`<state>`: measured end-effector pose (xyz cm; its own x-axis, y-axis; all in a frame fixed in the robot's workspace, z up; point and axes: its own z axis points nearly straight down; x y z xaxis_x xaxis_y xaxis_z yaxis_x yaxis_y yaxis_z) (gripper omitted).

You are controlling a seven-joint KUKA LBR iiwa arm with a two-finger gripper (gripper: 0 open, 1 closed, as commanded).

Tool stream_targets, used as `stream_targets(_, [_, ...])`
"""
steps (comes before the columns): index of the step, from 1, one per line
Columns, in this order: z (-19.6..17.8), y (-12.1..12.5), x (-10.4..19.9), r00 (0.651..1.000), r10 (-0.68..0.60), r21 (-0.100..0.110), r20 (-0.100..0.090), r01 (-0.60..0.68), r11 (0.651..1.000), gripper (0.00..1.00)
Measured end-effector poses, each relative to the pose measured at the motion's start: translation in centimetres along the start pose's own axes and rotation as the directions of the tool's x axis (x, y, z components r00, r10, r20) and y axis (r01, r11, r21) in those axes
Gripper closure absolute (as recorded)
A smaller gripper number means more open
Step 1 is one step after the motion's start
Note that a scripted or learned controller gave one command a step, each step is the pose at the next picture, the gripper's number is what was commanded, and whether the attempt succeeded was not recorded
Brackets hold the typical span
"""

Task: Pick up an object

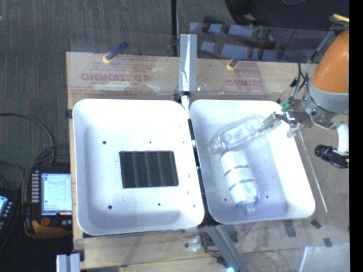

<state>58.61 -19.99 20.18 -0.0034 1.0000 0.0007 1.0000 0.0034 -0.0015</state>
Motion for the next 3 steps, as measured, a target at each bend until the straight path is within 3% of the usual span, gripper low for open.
stream_targets(1, [3.0, -1.5, 8.0, 0.999, -0.04, 0.0, 0.0, 0.04, 0.999, 0.0])
stream_targets(2, [1.8, -1.9, 14.3, 0.958, 0.287, 0.0, 0.0, -0.287, 0.958, 0.0])
stream_targets(3, [5.0, -4.4, 7.9, 0.977, 0.212, 0.0, 0.002, -0.212, 0.977, 0.0])
